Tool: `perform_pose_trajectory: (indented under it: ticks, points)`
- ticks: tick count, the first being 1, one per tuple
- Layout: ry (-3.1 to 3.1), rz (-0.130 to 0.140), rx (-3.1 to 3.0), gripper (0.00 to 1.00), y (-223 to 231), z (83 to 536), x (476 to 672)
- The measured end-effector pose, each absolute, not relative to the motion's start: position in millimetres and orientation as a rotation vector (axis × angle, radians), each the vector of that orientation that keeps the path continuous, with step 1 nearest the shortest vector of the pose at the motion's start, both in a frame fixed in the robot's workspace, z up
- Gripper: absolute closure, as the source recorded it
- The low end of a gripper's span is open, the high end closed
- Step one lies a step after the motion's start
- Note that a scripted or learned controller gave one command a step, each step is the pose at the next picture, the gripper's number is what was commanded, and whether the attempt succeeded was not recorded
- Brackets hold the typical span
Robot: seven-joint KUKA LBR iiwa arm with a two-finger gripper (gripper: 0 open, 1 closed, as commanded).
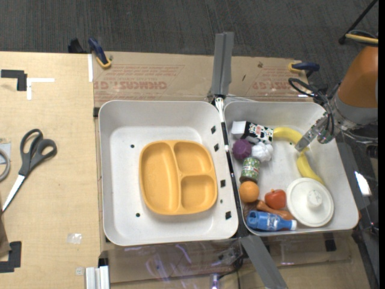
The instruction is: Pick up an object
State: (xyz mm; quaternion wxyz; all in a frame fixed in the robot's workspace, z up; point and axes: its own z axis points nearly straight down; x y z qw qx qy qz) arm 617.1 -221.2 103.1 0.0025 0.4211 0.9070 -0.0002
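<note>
Although the left white bin [114,179] holds just an orange three-compartment plastic tray [178,176] at its centre, the right white bin [344,179] is crowded. Along its nine o'clock side run a purple grape-like toy [242,149], a small green-labelled can [251,169], an orange ball [249,191] and, at six o'clock, a blue plastic bottle [269,222]. A red tomato-like toy [275,198] sits against a round white lid [310,201] at five o'clock. A curved yellow banana [299,151] lies from twelve toward three o'clock. The two-finger gripper [313,136] hangs over the banana's upper bend; whether it is spread or closed cannot be told, and nothing visibly sits in it. The banana's curve could roll from a pinch, or the descent could clip the bin wall.
</note>
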Motion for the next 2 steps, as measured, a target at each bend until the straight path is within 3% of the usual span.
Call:
perform_pose_trajectory:
  ticks: [1,2]
  points:
    - [2.815,0.0,1.387,1.0,-160.8,208.8,618.2]
    - [2.863,0.001,1.286,1.0,-158.9,92.7,592.1]
